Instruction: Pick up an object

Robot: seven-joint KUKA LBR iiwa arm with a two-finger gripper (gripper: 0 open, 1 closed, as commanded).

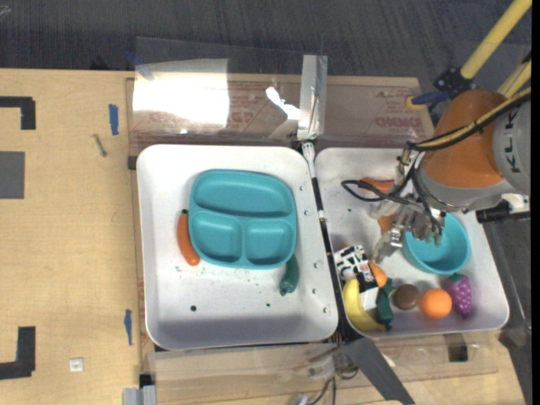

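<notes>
My gripper hangs low over the right bin, at the left rim of a blue bowl. The grey arm with its orange band hides what lies right under the wrist. Nothing shows clearly in the gripper's grasp. In front of it lie a black-and-white object, a banana, a brown ball, an orange and purple grapes. An orange piece peeks out behind the gripper.
The left bin bears a teal divided plate, a carrot at its left and a green vegetable at its front right. A clear plastic sheet stands behind the bins. Black cables trail across the right bin.
</notes>
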